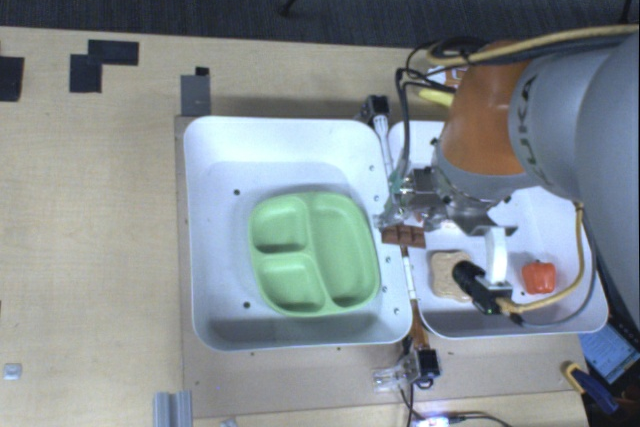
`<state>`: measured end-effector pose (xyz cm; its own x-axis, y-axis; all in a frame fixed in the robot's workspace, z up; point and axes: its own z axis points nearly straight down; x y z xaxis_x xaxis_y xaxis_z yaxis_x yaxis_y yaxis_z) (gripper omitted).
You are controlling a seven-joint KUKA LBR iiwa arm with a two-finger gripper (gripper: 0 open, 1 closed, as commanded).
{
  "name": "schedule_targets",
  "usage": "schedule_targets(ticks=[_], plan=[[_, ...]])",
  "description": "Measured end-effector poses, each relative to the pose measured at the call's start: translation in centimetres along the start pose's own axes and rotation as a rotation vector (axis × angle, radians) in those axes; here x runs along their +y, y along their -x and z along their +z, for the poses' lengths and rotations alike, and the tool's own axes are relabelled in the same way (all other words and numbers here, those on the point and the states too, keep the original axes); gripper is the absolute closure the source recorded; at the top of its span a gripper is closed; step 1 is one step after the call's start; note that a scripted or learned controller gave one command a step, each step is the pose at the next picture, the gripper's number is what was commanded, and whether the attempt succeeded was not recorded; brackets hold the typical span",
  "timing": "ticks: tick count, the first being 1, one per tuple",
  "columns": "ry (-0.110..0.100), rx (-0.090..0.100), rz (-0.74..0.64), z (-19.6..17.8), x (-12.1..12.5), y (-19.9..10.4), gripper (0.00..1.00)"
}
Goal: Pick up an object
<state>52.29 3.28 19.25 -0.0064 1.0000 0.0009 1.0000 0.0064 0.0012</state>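
Observation:
My gripper [403,218] hangs over the ridge between the two bins, at the left edge of the right bin [560,320]. A small brown object [404,235] shows directly beneath it, at the ridge; I cannot tell whether it is held. A tan, bread-like piece [443,272] lies in the right bin just right of the gripper. A small orange-red object [540,277] lies further right in the same bin. The arm's wide grey and orange body hides most of the right bin's far part.
A light green divided plate [312,252] lies in the middle of the left bin [215,165]. Cables and a small clamp [377,107] sit at the far end of the ridge between the bins. Bare wooden bench [90,245] stretches to the left.

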Motion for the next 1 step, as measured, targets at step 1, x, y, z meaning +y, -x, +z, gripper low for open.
schedule_targets(ticks=[1], plan=[[-0.001, 0.000, 0.000, -1.42, -3.60, -1.10, 1.00]])
